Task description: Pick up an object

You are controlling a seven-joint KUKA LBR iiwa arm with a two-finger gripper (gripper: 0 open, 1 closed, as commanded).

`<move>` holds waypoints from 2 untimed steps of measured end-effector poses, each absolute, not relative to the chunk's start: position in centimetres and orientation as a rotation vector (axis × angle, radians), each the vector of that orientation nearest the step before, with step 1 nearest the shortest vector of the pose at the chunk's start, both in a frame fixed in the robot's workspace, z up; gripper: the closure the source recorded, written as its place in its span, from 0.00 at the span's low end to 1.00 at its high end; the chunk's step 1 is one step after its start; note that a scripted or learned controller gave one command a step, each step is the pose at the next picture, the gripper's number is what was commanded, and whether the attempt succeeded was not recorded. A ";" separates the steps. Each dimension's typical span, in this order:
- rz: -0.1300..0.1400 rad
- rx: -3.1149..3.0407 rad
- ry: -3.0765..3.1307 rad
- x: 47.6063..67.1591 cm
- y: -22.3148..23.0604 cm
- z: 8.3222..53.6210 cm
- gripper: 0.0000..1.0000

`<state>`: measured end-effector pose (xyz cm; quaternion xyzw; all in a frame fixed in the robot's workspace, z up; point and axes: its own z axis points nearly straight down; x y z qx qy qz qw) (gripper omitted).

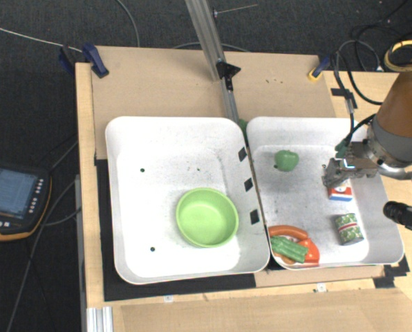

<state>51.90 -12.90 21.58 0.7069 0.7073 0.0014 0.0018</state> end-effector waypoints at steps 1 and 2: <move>0.004 2.215 2.227 52.3 -7.7 23.0 1.00; 0.001 2.218 2.226 52.3 -2.6 22.1 1.00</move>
